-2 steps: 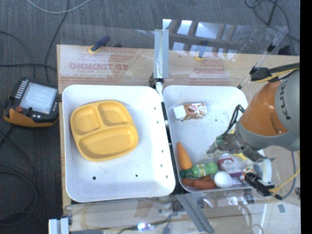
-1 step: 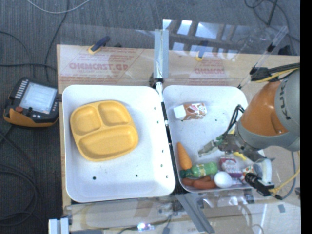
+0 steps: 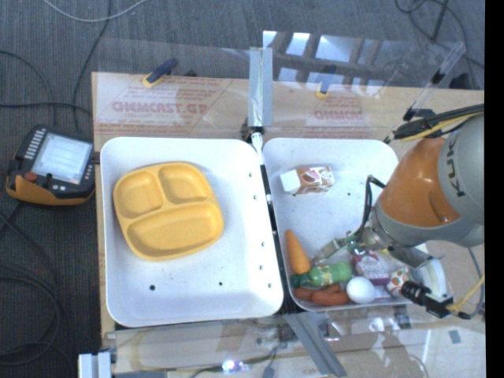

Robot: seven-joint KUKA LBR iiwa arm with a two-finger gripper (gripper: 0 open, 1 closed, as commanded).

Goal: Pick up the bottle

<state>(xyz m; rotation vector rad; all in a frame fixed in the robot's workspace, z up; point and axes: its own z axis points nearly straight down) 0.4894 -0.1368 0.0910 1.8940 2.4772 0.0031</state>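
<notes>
Jaws: can't tell, gripper (image 3: 364, 250) sits low in right bin (image 3: 331, 154).
Green bottle (image 3: 329, 273) lies flat, long axis left-right, touching carrot (image 3: 297, 252); egg (image 3: 361, 290) just beside.

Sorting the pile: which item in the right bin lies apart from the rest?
The small brown-and-white carton, alone near the right bin's far wall; the orange carrot, green bottle and white egg cluster together.

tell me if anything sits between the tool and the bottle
Nothing visible separates them. The tool hangs low in the right bin, just right of the green bottle. The bottle is crowded, though: carrot at its left end, white egg and red sausage against its lower side.
</notes>
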